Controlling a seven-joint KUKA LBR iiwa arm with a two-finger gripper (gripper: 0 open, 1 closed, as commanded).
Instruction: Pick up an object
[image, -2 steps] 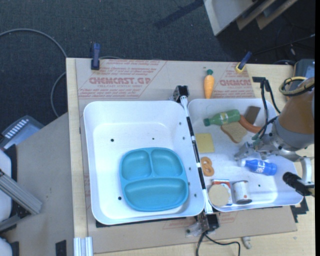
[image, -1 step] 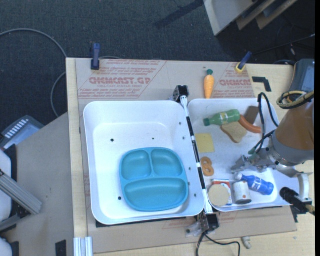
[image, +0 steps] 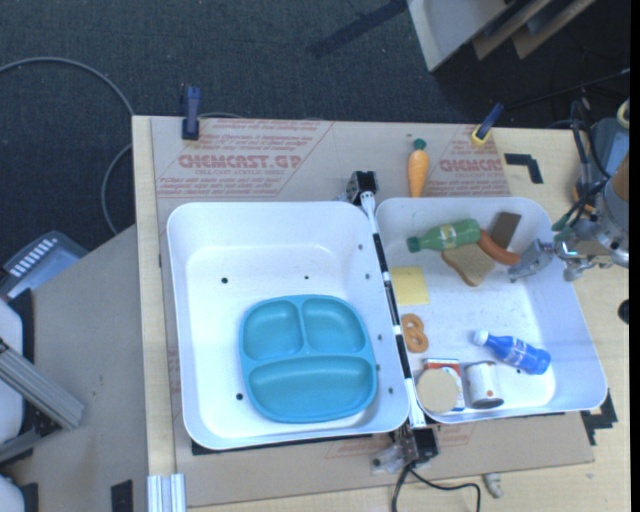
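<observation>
We found the gripper (image: 540, 258) low at the right bin's (image: 590, 345) far right edge, close to the brown block (image: 506, 229) and the slice of toast (image: 470, 264). From that spot we judged it was lining up on the cluster in the bin's upper part; whether the jaws were released or clenched we could not tell, the metal being too small and blurred.

The things to pick all lay in the right bin. A green bottle (image: 445, 237) lay on its side near the top, just beside the toast. A yellow square (image: 410, 285) and a pretzel (image: 412, 332) sat against the left wall, a blue bottle (image: 515, 352) lay toward the right, and a small can (image: 483, 383) and a round lid (image: 437, 391) rested by the near wall. They lay loosely apart, which should leave room for a grasp.

The left bin (image: 200, 240) held a blue divided plate (image: 305, 357). A toy carrot (image: 418, 168) lay outside on the surface (image: 260, 160), a cardboard-covered board with clamps at its far edge, standing over dark carpet.
</observation>
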